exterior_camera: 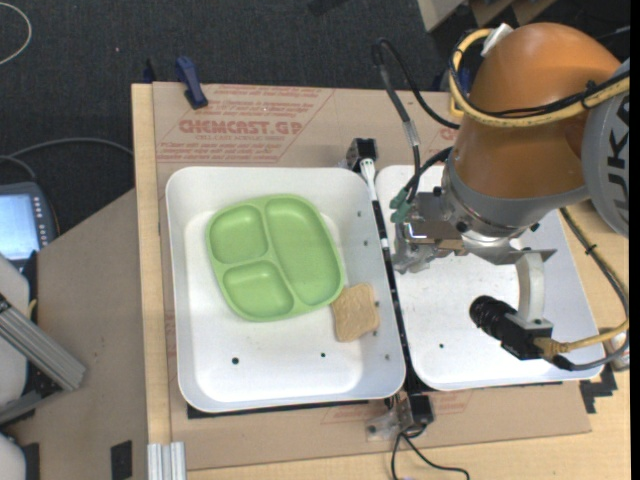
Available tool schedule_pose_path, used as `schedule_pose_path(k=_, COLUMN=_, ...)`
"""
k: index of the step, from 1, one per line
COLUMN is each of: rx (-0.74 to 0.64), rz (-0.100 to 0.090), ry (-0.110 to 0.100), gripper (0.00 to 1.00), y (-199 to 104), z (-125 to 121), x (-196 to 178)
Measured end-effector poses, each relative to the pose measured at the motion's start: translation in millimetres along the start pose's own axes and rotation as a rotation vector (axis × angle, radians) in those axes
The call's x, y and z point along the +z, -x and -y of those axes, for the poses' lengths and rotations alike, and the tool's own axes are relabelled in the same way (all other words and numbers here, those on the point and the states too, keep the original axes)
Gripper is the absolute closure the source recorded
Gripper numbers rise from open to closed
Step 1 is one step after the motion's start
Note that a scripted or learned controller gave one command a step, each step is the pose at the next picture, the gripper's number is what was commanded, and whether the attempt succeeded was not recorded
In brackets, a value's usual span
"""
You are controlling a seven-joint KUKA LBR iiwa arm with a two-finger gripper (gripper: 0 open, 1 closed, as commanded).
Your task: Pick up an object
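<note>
The left bin [195,348] holds two items. A green divided plate [275,258] with three compartments lies in its far-central area, set at a slight angle to the bin walls. A tan sponge-like square [354,313] lies just beside the plate's near-right corner, touching or nearly touching its rim, and close to the bin's right wall. Bare white floor remains along the bin's left wall and across its near portion. Two small dark dots mark that near floor.

The right bin [455,363] adjoins the left bin; their walls meet along a dark seam running near to far. The arm [525,108], with its orange band, overhangs the far half of this bin and hides the floor beneath it. The gripper [412,253] hangs at the bin's left edge, just beside the seam. Whether the jaws are apart or together cannot be told from this view, and no item is seen between them. A black cylindrical fitting [505,326] with a cable lies over the near-right part of this bin. Bare floor shows in the near-left part.

Both bins rest on a brown cardboard sheet [240,118] with red printing at its far side. A blue clamp [190,81] sits at its far-left corner. Dark carpet [200,13] lies beyond the bench, and a metal rail [40,343] runs at the left.
</note>
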State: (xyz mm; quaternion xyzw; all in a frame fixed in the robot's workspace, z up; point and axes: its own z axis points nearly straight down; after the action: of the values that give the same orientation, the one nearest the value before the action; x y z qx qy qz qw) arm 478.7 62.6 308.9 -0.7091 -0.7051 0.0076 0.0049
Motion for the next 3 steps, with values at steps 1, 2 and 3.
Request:
schedule_pose_path(k=1, rx=0.0, rz=-0.004, ry=0.034, gripper=1.0, y=55.7, z=0.7, x=-136.1)
schedule_pose_path(k=2, rx=-0.012, rz=-0.005, ry=0.02, gripper=1.0, y=-20.8, z=1.8, x=-128.6)
schedule_pose_path(k=3, rx=-0.004, rz=-0.005, ry=0.022, gripper=1.0, y=-7.2, z=1.9, x=-151.4)
